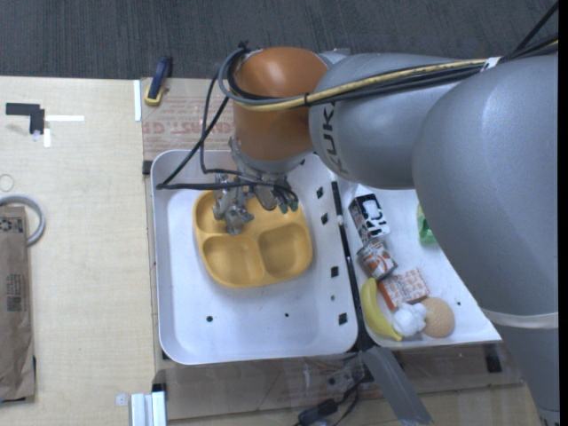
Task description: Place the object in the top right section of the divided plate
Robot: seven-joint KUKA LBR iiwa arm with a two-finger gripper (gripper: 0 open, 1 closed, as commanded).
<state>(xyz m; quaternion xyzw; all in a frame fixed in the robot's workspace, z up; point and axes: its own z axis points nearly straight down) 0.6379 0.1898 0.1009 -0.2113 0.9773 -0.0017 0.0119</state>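
A yellow divided plate [232, 264] lies in the upper part of the left white bin [257, 327]. Its two lower sections show bare. My gripper [234, 213] hangs over the plate's upper left part, under the orange wrist band, and hides much of the upper section. I cannot make out any object held at the gripper.
The right bin [466, 322] holds a black-and-white packet [368, 217], a small can [375, 259], a red-and-white box [405, 285], a banana [376, 313], a white ball [408, 320], a tan round item [437, 318] and something green [424, 229]. The arm covers the view's upper right.
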